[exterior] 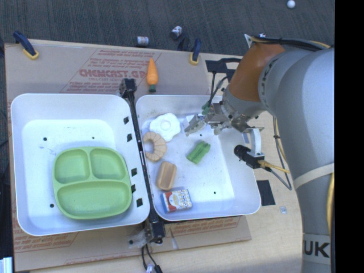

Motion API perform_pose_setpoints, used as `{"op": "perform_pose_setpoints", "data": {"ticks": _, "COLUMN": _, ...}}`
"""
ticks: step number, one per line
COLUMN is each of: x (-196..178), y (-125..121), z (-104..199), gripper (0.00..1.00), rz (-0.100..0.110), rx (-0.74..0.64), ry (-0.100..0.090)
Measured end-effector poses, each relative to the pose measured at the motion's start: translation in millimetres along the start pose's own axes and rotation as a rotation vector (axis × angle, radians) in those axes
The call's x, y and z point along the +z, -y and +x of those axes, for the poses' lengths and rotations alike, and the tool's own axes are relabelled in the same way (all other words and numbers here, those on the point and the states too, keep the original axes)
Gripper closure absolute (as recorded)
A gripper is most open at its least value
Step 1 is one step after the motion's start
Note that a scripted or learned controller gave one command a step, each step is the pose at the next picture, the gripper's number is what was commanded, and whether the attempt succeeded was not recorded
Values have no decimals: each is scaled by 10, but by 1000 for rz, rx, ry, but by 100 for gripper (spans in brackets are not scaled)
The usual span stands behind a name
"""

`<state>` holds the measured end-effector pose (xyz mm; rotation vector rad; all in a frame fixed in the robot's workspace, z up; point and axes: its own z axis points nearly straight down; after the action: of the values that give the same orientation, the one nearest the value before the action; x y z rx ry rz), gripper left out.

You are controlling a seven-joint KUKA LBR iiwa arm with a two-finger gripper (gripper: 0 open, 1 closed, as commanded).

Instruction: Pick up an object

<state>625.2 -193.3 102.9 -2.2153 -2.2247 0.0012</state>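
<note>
Green block [198, 152] is lying mid-bin in the right bin [242, 201], just below the gripper [199, 123], whose jaws are standing slightly apart, holding nothing. A slanted descent is risking a glancing push. White disc [165, 125] is crowding the left; open floor is lying rightward.

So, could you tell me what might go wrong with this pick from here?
The gripper hangs between the green block and the white fried-egg piece, so it could settle on neither. The items lie close together, so a descent might nudge the donut or bread piece.
</note>
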Motion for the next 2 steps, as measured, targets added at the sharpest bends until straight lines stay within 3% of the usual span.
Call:
{"op": "perform_pose_setpoints", "data": {"ticks": 1, "x": 118, "y": 650, "z": 163, "gripper": 0, "rz": 3, "rx": -2, "ry": 0}}
{"op": "perform_pose_setpoints", "data": {"ticks": 2, "x": 11, "y": 642, "z": 158, "gripper": 100, "rz": 2, "rx": -6, "ry": 2}}
